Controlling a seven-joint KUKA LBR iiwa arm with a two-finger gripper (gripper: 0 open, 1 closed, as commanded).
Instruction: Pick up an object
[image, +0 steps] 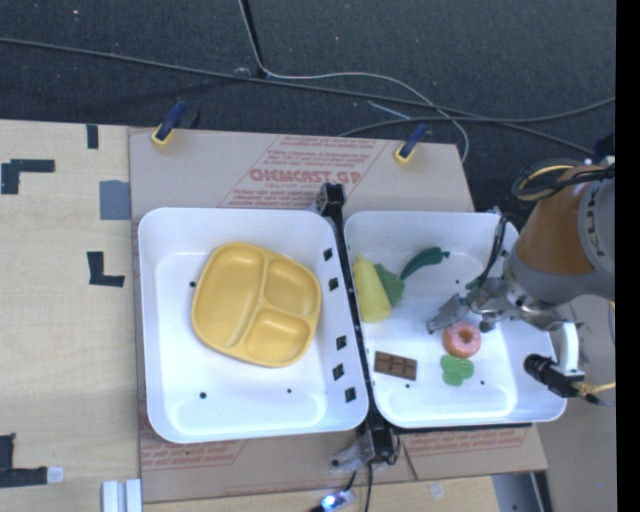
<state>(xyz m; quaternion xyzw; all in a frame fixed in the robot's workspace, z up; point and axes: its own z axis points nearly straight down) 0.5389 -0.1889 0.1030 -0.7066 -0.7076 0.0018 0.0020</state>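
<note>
Cardboard under two white bins, and over the right bin (420, 400) the gripper (455, 318) hangs low with fingers spread, tips just above a pink donut (462, 341), nothing pinched, green pepper (423, 262) behind, chocolate bar (394, 366) nearby, yellow plate (257, 303) alone left.

Pink ring donut (462, 341) lies flat in right bin (430, 408); green piece (457, 370) just below.

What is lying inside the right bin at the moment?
The right bin holds a yellow toy, a green pepper, a brown chocolate bar, a pink donut and a small green piece. The gripper covers whatever lies beneath it.
</note>
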